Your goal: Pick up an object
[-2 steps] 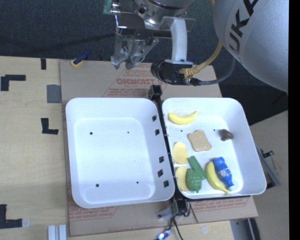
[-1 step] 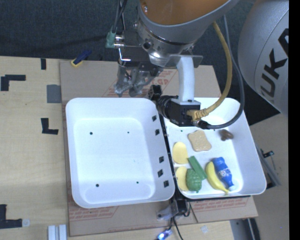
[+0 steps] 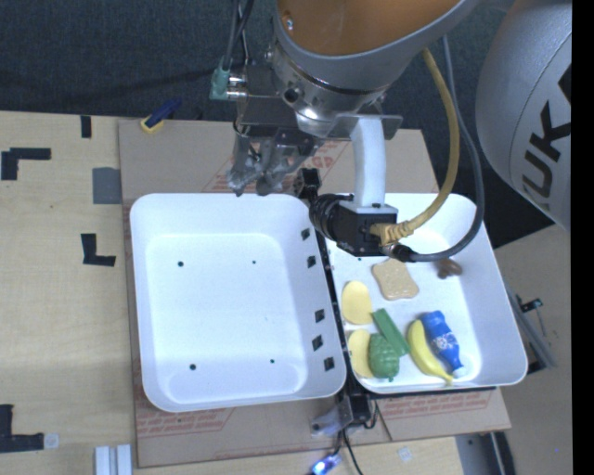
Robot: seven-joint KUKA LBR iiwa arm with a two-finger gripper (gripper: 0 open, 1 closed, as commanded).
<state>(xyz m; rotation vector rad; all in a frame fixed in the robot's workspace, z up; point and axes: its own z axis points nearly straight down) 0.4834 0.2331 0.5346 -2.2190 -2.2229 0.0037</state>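
The arm [image 3: 529, 102] is big, round & grey w/ black letters "UK" on its side. An orange band [image 3: 362, 23] wraps it at 12 o'clock. Under that sits a shiny metal ring, then a white post [image 3: 369, 167]. A yellow hose [image 3: 445, 167] & black cable [image 3: 455, 243] loop at 3 o'clock.

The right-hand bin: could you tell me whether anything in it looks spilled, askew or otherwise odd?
Nothing looks spilled or damaged. The toy food is crowded into the near part of the right bin: a banana beside a blue bottle, a green vegetable, and a tan slice.
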